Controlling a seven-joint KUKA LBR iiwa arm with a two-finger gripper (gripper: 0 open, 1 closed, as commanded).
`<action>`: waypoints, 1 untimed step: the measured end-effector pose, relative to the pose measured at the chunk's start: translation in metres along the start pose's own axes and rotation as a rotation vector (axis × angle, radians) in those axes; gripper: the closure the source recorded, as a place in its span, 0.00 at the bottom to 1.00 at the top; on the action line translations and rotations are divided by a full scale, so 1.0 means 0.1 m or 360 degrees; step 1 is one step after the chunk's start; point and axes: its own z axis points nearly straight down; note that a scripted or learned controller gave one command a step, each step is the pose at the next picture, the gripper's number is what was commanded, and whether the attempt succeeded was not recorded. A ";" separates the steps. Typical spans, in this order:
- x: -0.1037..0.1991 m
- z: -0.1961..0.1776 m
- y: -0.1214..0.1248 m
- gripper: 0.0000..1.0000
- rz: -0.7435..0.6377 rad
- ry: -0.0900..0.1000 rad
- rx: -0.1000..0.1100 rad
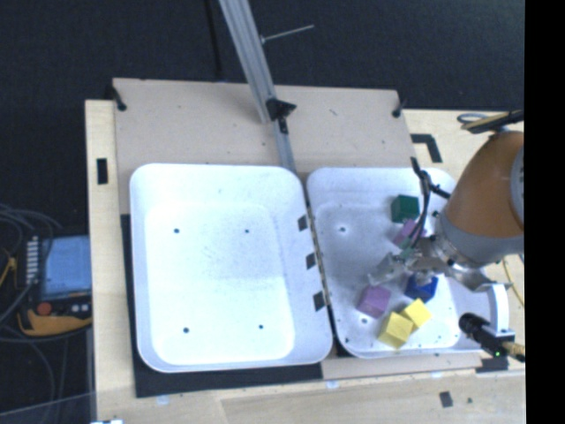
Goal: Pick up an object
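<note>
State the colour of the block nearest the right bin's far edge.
Green: the block is dark green, seen in the camera view.
</note>
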 end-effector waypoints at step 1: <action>-0.04 0.35 0.12 0.00 -0.0003 -0.0005 -0.0031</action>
